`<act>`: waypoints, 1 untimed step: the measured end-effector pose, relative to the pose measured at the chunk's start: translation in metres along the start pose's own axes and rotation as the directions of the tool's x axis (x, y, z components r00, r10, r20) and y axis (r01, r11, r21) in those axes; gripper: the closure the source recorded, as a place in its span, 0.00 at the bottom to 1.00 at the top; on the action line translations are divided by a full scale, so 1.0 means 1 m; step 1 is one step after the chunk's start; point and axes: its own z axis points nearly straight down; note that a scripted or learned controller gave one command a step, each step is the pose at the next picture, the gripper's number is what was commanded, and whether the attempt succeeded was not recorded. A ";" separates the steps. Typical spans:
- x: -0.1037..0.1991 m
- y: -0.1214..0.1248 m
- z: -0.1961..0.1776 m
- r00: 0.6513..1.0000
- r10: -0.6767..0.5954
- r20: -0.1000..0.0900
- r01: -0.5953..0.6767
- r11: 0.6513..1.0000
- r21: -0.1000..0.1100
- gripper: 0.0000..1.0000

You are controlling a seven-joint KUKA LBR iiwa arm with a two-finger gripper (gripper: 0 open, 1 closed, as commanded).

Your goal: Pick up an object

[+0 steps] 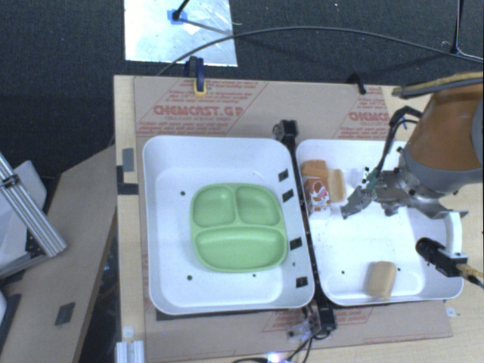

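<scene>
Tan block (381, 278) (bench (227, 100) lettering: "CHEMCAST GP")

Below me the floor (60, 66) was dark carpet, with a shiny silver sheet (180, 21) lying flat on it near the top. My tabletop (125, 112) was pale wood, covered by a brown board printed in red letters (198, 110). An aluminium rail (30, 214) slanted in at the left edge.

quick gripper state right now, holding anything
Gripper: cannot be told; it hangs over the right white bin, beside the tan and red packet.
</scene>
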 end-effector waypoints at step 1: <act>0.000 0.002 -0.006 1.000 -0.002 0.001 0.002 1.000 -0.011 0.00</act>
